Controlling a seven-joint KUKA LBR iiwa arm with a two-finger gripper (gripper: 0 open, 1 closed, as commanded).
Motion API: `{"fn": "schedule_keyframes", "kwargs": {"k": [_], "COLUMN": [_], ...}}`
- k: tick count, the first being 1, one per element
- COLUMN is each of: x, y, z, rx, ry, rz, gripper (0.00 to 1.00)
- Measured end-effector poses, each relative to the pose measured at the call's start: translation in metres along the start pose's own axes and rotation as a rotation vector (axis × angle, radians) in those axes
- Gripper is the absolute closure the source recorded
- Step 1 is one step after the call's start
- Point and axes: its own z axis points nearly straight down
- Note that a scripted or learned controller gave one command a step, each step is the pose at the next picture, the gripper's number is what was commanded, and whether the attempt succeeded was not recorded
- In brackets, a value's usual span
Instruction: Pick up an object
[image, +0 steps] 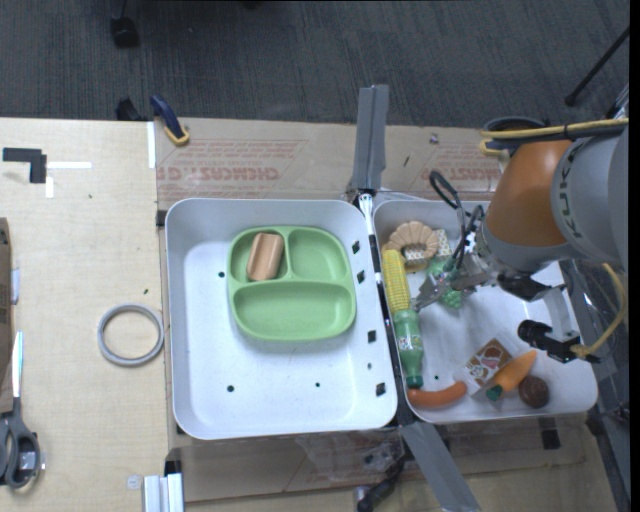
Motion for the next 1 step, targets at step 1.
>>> {"fn": "schedule_keyframes", "kwargs": {"k": [1], "x": [-0.0011], "y": [-0.0003], "z": [-0.0089], "rx": [0.0], "ry": [0.0], "rz": [0.004], "gripper": [1.0]}}
